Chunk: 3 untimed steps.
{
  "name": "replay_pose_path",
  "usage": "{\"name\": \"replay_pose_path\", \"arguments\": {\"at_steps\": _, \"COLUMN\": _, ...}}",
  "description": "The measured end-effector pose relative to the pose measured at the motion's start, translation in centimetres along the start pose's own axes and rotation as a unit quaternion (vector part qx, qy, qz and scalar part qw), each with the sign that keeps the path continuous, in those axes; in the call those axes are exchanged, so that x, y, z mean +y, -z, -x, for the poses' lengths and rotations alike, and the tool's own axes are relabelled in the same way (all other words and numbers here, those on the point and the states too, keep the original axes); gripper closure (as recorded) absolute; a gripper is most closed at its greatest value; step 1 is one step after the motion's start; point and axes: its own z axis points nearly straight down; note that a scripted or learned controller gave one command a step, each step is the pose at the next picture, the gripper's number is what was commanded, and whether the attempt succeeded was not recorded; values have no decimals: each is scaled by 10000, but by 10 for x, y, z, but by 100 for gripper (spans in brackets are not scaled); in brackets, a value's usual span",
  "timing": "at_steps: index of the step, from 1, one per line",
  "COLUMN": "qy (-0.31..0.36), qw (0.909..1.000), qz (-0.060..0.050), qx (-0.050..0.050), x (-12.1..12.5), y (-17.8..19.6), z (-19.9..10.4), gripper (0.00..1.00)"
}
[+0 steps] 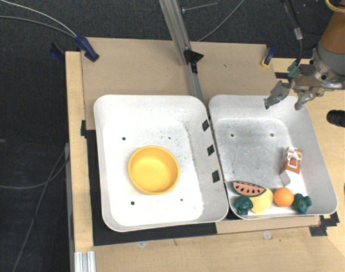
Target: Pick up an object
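Claw (288,100) spread wide, gripping nothing, at 1 o'clock over right bin (257,152). Orange ball (283,198), toy food clustered at bin's 5 o'clock.

From my station the counter (138,67) looks like matt, pale wood or board. Both white bins (155,109) look like smooth plastic, scuffed grey with specks, the one below the end effector (288,98) most worn. The yellow bowl (153,169) far to its left has a smooth, slightly glossy plastic look.
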Motion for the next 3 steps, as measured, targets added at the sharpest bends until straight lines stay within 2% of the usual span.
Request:
{"name": "replay_pose_path", "arguments": {"at_steps": 1, "qy": -9, "qw": 10000, "qz": -33, "qx": -2, "x": 5, "y": -52, "z": 8, "gripper": 0}}
{"name": "replay_pose_path", "arguments": {"at_steps": 3, "qy": 3, "qw": 10000, "qz": -36, "qx": 1, "x": 9, "y": -151, "z": 0, "gripper": 0}}
